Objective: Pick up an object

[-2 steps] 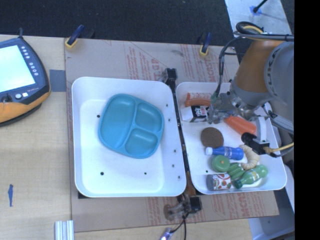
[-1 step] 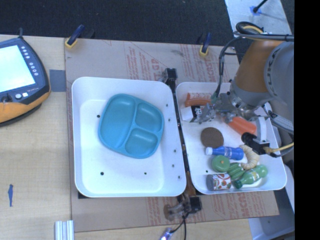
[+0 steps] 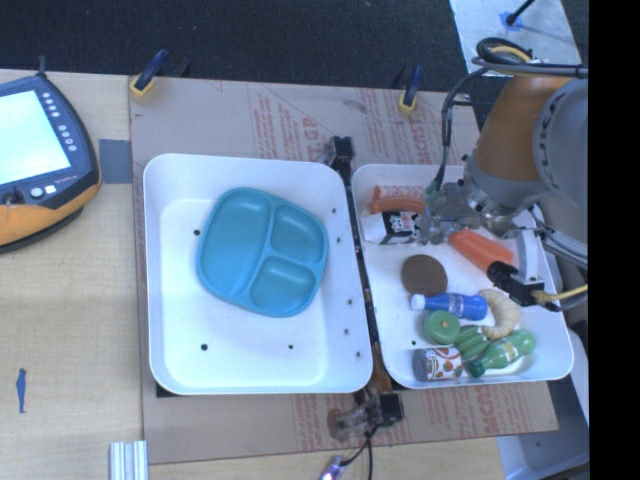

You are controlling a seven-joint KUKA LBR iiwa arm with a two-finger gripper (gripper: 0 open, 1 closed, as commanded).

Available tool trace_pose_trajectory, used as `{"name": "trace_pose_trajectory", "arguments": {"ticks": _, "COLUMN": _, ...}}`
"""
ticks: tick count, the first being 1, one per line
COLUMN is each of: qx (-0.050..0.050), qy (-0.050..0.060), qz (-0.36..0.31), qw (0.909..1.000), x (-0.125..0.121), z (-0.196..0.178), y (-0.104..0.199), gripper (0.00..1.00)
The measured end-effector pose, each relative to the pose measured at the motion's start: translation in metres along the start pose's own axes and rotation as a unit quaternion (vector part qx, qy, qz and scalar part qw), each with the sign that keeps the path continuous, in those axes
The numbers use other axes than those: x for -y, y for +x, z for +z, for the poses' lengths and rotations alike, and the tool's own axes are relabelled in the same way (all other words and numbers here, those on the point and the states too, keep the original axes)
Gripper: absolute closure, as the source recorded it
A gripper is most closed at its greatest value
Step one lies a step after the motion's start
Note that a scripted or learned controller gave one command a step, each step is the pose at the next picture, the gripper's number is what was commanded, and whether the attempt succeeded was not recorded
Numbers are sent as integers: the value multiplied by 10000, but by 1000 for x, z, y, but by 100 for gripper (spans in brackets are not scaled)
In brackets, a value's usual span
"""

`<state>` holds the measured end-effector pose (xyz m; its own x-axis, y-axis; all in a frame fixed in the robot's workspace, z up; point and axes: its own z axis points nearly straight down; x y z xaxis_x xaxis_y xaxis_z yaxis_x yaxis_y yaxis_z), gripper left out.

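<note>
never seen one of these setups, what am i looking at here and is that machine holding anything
This is one camera fixed above a bench, looking down at a slant. The grey and orange shape at right is a robot arm; its gripper hangs low over the right bin. Whether it holds anything is hidden from here. That bin contains small items: a brown disc, an orange carrot-like toy, a blue-capped bottle, green toys and a small can. The left bin holds a blue divided plate. A tablet-like controller lies at far left.
</note>
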<state>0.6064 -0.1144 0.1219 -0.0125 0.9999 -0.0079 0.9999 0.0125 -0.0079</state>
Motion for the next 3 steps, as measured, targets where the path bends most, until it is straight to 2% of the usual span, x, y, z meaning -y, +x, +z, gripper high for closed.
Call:
{"name": "trace_pose_trajectory", "arguments": {"ticks": 1, "qx": 3, "qy": 2, "qz": -4, "qw": 10000, "x": 0, "z": 0, "y": 0, "gripper": 0}}
{"name": "trace_pose_trajectory", "arguments": {"ticks": 2, "qx": -21, "qy": -23, "qz": 30, "qw": 10000, "x": -19, "z": 30, "y": 22, "gripper": 0}}
{"name": "trace_pose_trajectory", "arguments": {"ticks": 3, "qx": 19, "qy": -30, "qz": 42, "qw": 10000, "x": -18, "z": 20, "y": 16, "gripper": 100}}
